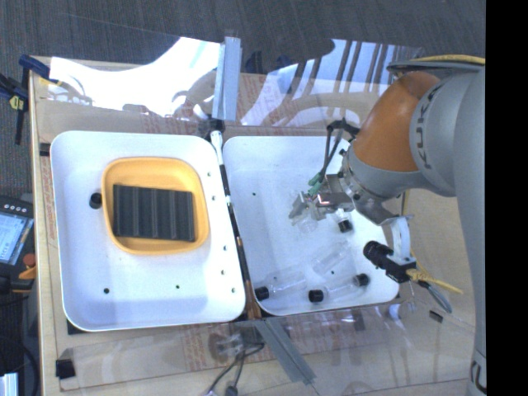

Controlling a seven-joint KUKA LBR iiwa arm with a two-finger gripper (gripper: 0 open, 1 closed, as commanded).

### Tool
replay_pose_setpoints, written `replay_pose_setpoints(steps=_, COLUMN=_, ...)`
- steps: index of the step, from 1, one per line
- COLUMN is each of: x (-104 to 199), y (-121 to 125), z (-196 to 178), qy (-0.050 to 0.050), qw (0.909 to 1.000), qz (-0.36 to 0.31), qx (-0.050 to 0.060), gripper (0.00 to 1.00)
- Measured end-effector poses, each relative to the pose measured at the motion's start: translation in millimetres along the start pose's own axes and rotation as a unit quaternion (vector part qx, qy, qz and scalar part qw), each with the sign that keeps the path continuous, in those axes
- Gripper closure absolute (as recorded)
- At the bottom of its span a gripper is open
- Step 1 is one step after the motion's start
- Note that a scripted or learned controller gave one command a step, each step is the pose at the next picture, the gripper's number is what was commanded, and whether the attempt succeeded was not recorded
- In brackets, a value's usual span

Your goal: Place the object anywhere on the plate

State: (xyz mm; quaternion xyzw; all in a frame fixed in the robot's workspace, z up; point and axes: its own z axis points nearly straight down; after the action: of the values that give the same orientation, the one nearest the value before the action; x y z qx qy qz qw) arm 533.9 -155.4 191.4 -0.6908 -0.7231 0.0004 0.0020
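Gripper (318, 198): hanging over the right bin (272, 163); you are not seeing its jaws' state.
Plate (157, 172): sitting in the left bin (74, 246).
Tip: you are needing a confirmed grasp before crossing.

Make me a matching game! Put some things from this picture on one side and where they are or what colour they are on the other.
Things:
1. yellow square plate with dark ridged centre
2. robot's tool
3. small black round caps
4. band above the robot's wrist

Matches:
A. orange
B. in the left white bin
C. along the right white bin's near edge
D. over the right white bin

Pairs: 1-B, 2-D, 3-C, 4-A
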Motion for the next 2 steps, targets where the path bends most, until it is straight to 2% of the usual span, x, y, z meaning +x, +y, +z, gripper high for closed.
replay_pose_setpoints(steps=1, x=30, y=33, z=-78, qy=-0.001, qw=0.9998, qz=-0.018, qx=-0.001, gripper=1.0)
replay_pose_setpoints(steps=2, x=37, y=75, z=-44, qy=-0.001, qw=0.9985, qz=-0.055, qx=0.0, gripper=1.0)
